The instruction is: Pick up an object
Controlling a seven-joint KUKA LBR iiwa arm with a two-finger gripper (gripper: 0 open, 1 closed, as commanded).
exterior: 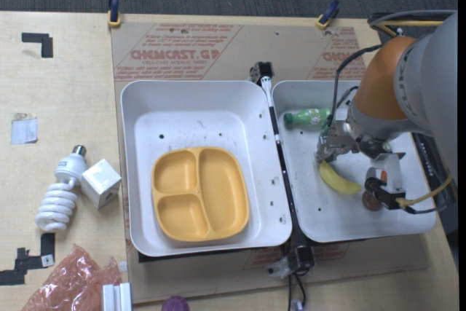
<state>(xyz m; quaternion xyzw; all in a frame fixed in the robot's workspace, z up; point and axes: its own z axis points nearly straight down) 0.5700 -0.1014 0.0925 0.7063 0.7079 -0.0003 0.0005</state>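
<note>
A yellow banana (338, 179) lies in the right bin (313, 218), near its middle. A green plastic bottle (306, 116) rests on its side toward the bin's far edge. My gripper (327, 149) hangs low over the right bin, just above the banana's upper end and below the bottle. The grey arm with its orange band (382, 87) comes in from the right and covers the bin's right part. A small brown round object (373, 202) sits right of the banana.
The left bin (138, 113) holds a yellow divided plate (199, 194). Left of the bins on the bench lie a spiral light bulb (60, 189), a white cube (101, 183) and a pink mesh bag (69, 280). Cables trail near the arm's wrist.
</note>
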